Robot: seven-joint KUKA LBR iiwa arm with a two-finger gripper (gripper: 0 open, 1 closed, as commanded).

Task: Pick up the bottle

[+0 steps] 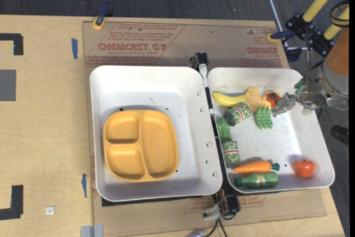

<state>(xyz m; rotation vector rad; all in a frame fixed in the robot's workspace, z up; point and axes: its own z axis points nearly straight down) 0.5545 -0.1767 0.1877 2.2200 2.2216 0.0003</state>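
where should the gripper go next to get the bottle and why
Probably move toward the near edge of the right bin and descend over the green bottle. The gripper sits near the far right side, beside the green toy, well away from the bottle, which lies on its side just below the carrot.

The right bin [319,141] is crowded along its left wall: a bottle [256,179] lies at the near edge with a carrot [252,166] just behind it, touching or nearly so. A can [227,140] lies against the wall above them. A tomato [304,167] sits to the bottle's right with a gap between. The bin's middle floor is bare. In the left bin [105,83], a tray [141,144] fills the near half.
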